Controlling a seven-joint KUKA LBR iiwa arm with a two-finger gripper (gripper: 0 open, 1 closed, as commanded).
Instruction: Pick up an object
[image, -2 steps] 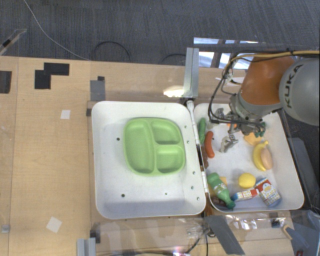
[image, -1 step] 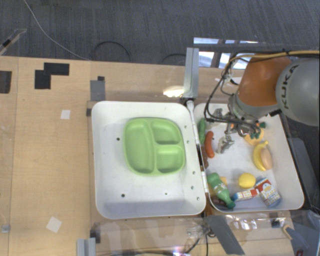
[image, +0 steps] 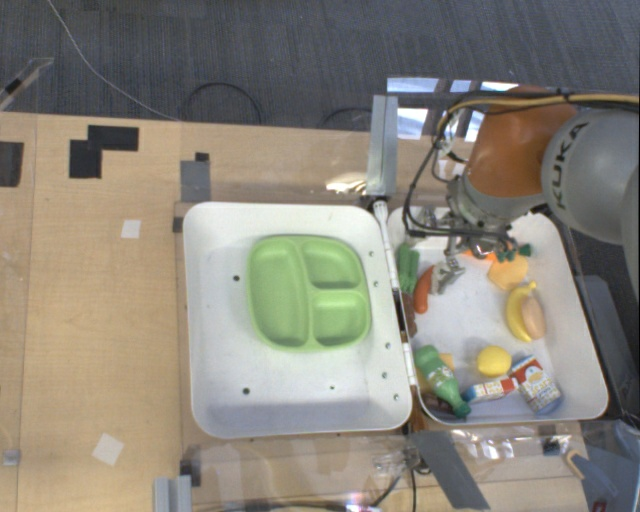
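Note:
My gripper (image: 449, 271) hangs over the upper left part of the right bin (image: 572, 262), beneath the orange-banded wrist. Its fingers point down toward a red chili-like piece (image: 422, 289) lying beside a green vegetable (image: 408, 267) at the bin's left wall. Nothing shows between the fingers. An orange toy (image: 508, 270) and a yellow banana (image: 523, 312) lie to the right of the gripper. Lower in the bin are a yellow lemon (image: 492, 360), a green bottle (image: 440, 377) and a small red and white carton (image: 535, 382).
The left bin (image: 215, 400) holds a green divided plate (image: 306, 291). A metal divider post (image: 383, 140) stands between the bins at the back. Cables loop around the wrist above the right bin.

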